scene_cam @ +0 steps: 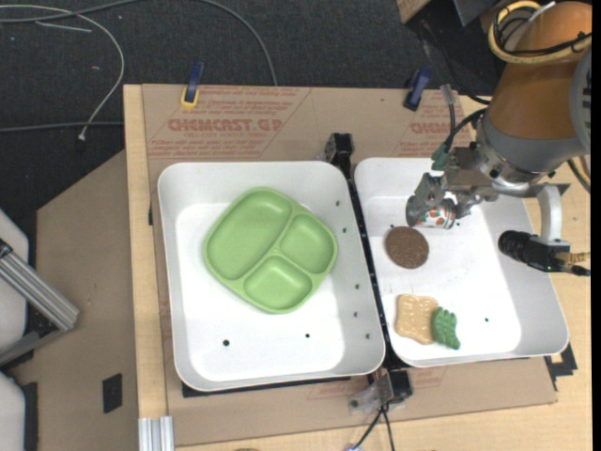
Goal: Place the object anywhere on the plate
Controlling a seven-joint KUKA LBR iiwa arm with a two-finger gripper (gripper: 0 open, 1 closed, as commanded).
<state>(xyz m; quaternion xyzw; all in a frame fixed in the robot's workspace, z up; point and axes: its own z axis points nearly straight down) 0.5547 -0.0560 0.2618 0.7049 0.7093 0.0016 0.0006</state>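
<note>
I have the pincer (434, 212) low in the right bin (526, 341), clenched on a small white-and-orange object (439, 217); I judge this the grasp step; next: lift, carry left to the green plate (270, 249).

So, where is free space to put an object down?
The green plate has three bare compartments, and bare floor lies around it in the left bin. In the right bin, the hand, brown disc, cracker and green toy crowd the left half.
</note>
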